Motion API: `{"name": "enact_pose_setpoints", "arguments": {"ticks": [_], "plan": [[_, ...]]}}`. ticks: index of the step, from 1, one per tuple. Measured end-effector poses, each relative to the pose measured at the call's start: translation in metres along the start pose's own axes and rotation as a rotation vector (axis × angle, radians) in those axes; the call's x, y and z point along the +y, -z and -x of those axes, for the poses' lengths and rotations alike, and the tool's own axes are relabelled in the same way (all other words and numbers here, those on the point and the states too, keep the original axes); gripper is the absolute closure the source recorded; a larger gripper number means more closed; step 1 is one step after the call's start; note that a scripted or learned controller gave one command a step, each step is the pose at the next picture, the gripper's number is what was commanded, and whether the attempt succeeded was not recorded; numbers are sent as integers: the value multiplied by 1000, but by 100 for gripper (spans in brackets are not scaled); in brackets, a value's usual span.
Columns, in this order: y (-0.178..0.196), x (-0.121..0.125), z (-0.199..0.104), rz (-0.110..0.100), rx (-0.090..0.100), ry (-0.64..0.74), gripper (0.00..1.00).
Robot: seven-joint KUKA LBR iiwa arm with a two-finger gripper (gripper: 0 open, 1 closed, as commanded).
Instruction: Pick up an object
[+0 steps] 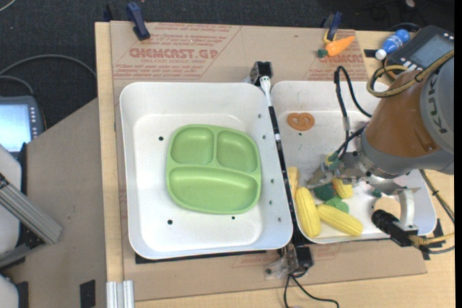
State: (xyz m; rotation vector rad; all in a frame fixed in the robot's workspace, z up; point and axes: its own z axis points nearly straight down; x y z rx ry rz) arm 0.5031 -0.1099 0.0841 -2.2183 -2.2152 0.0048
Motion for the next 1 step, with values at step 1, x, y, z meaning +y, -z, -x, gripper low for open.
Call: {"name": "enact_pose_setpoints", "arguments": {"ticks": [1], "plan": [[11,4,1,11,-3,0,100]]}}
